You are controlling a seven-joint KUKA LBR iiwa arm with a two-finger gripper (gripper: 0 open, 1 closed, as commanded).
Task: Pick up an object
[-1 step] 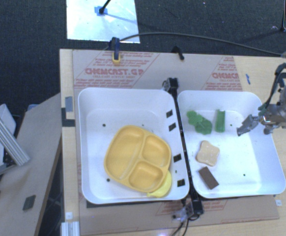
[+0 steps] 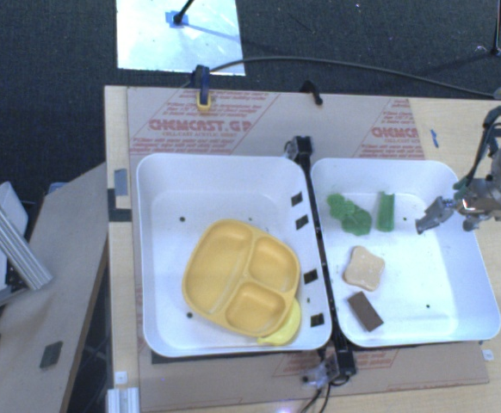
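The end effector [image 2: 431, 218] hung over the right bin [image 2: 474, 304], right of the green block [image 2: 386, 211], presumably approaching; its state could not be told.

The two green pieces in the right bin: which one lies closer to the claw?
The upright green bar; the lumpy green piece lies farther left of the claw.

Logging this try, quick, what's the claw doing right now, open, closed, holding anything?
Claw: over the right bin's far right side, nothing seen between it; open or closed cannot be told.
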